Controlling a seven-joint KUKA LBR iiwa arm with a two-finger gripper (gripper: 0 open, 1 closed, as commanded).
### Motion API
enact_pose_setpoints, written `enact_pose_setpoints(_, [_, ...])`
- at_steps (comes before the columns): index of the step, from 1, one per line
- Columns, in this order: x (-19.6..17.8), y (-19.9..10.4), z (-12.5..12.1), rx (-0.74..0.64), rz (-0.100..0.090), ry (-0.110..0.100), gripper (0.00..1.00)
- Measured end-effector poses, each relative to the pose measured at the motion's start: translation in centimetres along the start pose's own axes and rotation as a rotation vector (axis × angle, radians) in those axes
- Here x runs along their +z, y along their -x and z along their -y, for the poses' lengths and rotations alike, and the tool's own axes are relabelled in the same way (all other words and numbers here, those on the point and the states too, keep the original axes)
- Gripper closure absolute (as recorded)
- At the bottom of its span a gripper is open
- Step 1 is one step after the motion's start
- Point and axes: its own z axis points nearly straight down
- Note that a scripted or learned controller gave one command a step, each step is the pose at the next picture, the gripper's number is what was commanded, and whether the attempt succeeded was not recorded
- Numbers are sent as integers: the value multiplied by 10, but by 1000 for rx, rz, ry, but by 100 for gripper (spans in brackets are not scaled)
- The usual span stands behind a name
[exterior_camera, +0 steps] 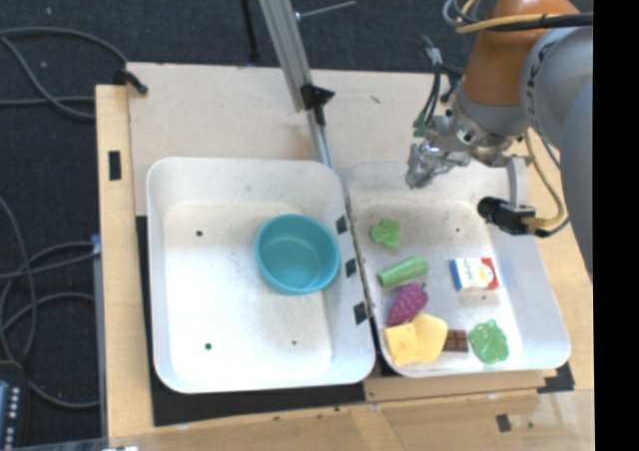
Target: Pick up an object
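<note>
My gripper (pixel 420 174) hangs over the far rim of the right bin (pixel 519 239), with nothing visibly between its fingers. Below it in that bin lie a small green piece (pixel 385 232), a green cylinder (pixel 402 270), a purple grape bunch (pixel 406 303), a yellow cheese wedge (pixel 416 339), a small brown piece (pixel 455 342), a green leafy piece (pixel 488 340) and a white, red and blue carton (pixel 472 273). The nearest object, the small green piece, lies a little to the left of and nearer than the gripper.
The left bin (pixel 200 339) holds a teal bowl (pixel 297 253). A slanted metal rail (pixel 290 50) rises from the divider between the bins. A black cable connector (pixel 504 214) hangs at the right bin's far right.
</note>
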Motion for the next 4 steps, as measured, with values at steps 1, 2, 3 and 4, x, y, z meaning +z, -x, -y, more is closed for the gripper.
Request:
enact_pose_setpoints(1, [-59, -4, -10, -5, 0, 2, 100])
enact_pose_setpoints(2, [-89, -3, -11, -7, -1, -1, 100])
enact_pose_setpoints(3, [-89, -48, 5, -8, -1, -6, 100])
enact_pose_setpoints(4, [-70, -85, 24, -6, 0, -8, 100])
